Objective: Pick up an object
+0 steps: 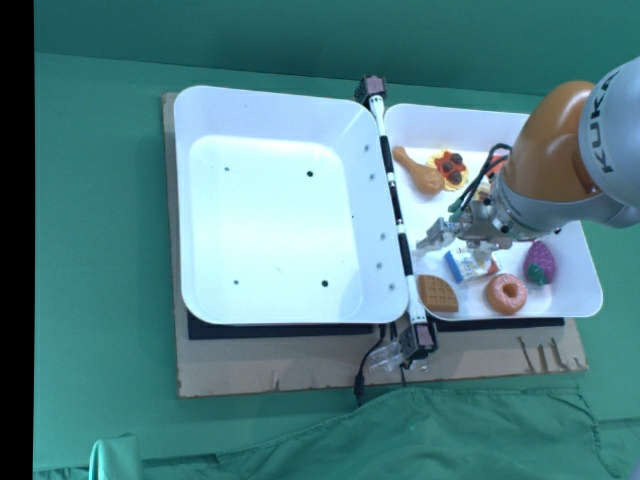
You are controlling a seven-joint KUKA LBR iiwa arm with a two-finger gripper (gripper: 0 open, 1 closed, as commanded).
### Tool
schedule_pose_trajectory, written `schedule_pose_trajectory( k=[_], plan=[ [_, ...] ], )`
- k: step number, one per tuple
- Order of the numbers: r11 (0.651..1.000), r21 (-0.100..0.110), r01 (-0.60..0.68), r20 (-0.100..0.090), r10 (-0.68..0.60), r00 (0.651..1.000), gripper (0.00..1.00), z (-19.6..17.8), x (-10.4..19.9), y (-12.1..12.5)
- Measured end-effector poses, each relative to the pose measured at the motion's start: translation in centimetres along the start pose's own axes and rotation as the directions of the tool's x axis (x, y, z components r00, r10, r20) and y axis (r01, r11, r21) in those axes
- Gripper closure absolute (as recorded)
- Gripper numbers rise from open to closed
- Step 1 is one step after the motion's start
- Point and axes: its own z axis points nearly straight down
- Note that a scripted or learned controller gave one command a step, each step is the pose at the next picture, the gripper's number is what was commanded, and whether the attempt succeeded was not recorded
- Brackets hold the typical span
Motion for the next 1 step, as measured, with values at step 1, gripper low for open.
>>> schedule_pose_trajectory(
  k=[1],
  plan=[
    [1.0,-0.02,-0.003,0.006,0.004,1.0,1.0,-1.65,-0.26,0.45]
  ],
)
